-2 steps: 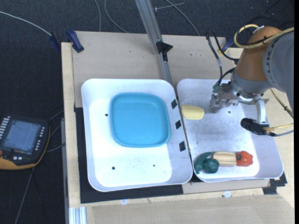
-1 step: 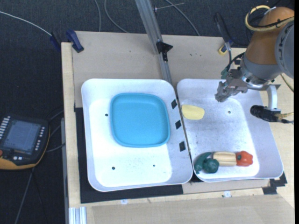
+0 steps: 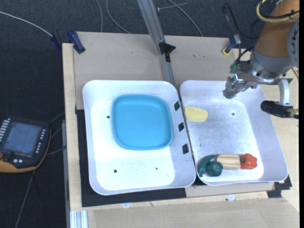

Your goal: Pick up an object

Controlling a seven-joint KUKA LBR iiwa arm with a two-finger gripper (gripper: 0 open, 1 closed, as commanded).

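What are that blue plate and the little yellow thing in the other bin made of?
The blue plate looks like smooth moulded plastic: one even colour, rounded corners, a soft sheen. The yellow piece is likely plastic or rubber toy food, matte and evenly coloured, though it is too small to be sure. Both white bins look like thin, glossy formed plastic.

no readable text, labels, brands or numbers anywhere; pendant (image 3: 21,144) screen left of surface (image 3: 118,61) too blurred to read.
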